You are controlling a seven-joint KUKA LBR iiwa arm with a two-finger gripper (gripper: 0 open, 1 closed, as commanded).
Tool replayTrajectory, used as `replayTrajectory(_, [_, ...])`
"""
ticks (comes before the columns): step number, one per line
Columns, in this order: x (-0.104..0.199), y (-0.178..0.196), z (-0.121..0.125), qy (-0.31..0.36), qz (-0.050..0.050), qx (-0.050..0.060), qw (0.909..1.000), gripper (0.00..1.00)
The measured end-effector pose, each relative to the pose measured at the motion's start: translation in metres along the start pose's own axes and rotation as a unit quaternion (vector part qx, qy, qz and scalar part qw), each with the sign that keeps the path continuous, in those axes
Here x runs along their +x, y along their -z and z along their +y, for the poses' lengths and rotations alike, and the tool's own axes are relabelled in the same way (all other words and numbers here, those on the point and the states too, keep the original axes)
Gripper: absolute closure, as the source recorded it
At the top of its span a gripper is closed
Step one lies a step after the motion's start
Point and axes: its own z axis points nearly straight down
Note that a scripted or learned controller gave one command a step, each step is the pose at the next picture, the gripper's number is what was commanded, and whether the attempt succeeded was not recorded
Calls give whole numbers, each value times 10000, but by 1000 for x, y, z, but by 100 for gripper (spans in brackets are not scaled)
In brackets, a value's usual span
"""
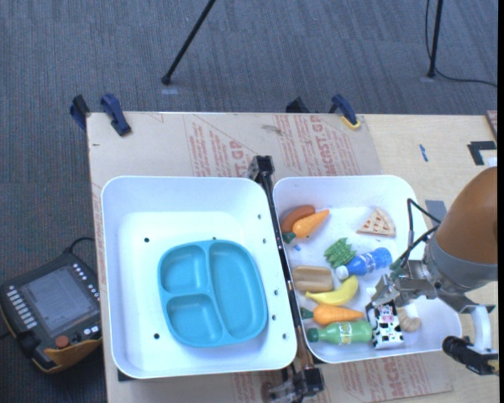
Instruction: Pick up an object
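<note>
Lower right of the frame: we list the gripper [392, 296], dark metal, hanging over the right bin [319, 355] beneath the grey wrist and orange band; how its tips stand we cannot tell. Just below it, a small box-shaped carton [387, 326] in black-and-white cow print, and a small beige rounded piece [411, 323] beside that.

Along the bin's lower wall, a glossy green plastic bottle [340, 334] lying on its side, yellow label. Above it, a tapered orange carrot [336, 314], a curved yellow banana [333, 293], a tan hot dog bun [312, 277].

Mid-bin: a blue and white bottle [364, 264] lying flat, a ruffled green leafy piece [339, 250].

Upper part: a tan triangular wedge with a grid pattern [375, 223], a second orange carrot [311, 223], touching a brown sausage [296, 216].

Left of the frame: the left bin [126, 342], smooth white plastic, shallow, bearing a rounded blue three-compartment tray [212, 291].

Upper frame: blue clamps [115, 113] on the bench's edge.
</note>
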Motion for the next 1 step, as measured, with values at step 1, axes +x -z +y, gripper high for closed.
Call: replayTrajectory(1, [55,162,-5,397,-33,-82,9992,100])
